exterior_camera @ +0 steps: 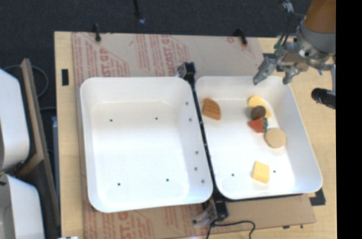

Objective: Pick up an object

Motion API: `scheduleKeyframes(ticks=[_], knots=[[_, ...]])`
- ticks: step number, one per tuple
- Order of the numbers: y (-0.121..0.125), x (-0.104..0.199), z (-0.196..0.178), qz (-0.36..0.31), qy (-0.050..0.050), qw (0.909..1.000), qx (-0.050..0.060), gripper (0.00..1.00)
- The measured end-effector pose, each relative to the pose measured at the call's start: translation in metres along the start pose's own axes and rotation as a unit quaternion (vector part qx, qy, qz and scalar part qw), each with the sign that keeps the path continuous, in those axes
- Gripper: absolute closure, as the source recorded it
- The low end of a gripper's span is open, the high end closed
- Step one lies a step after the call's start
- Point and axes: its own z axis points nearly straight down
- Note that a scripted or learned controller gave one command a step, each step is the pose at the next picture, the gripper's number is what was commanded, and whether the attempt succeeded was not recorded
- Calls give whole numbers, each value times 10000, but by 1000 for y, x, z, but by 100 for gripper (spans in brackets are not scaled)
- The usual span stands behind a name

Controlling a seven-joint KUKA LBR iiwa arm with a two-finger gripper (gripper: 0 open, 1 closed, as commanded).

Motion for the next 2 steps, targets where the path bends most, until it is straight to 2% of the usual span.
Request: scheduleKeyframes(ticks=[1, 2], knots=[[-38, -31, 137, 14, 12, 10000, 55, 0], [-20, 18, 144, -20, 1, 10000, 4, 0]])
